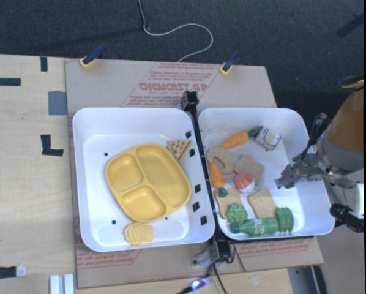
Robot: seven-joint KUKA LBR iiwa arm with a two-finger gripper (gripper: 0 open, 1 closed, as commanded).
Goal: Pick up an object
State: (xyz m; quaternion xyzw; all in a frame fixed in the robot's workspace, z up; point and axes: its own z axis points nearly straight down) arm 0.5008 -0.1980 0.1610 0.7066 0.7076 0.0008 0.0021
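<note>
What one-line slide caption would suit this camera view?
End effector poised over the right bin of toy food, beside the left bin holding a yellow divided plate.

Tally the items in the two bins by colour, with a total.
Yellow: 2, divided tray and corn piece
Tan: 5, waffle cracker and four bread pieces
Orange: 2, carrots
Green: 2, broccoli, bottle
Red and white: 1
Small can: 1
Total: 13

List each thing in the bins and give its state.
yellow tray: flat, left bin
waffle cracker: at the tray's far edge
corn piece: loose, near the tray
carrot: lying, right bin
green bottle: on its side
gripper: over the right bin, holding nothing visible
</note>
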